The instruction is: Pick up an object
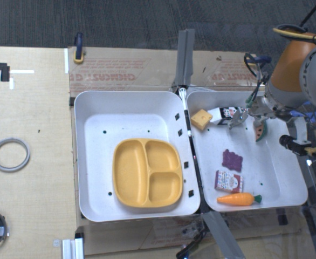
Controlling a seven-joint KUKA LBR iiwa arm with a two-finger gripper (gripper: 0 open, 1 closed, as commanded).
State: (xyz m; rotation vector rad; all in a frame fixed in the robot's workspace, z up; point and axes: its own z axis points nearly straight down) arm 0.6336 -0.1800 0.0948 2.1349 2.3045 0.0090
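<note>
The gripper [238,118] hangs low at the back of the right bin [287,185], just beside a small black-and-white packet [226,113]; whether it is apart or together cannot be told. A yellow sponge-like block [201,119] lies left of the packet. A watermelon-slice toy [261,130] sits to the gripper's right. Nearer the front lie a purple piece [232,159], a small red-and-white packet [228,181] and a toy carrot [238,199]. The left bin [90,144] holds a yellow divided plate [147,172]. A grey tape ring [9,154] rests on the bench [28,107].

In the right bin you see a tan sponge-like block [201,119], a purple bumpy piece [232,159], a small printed packet [228,181] and an orange toy carrot [238,199].
</note>
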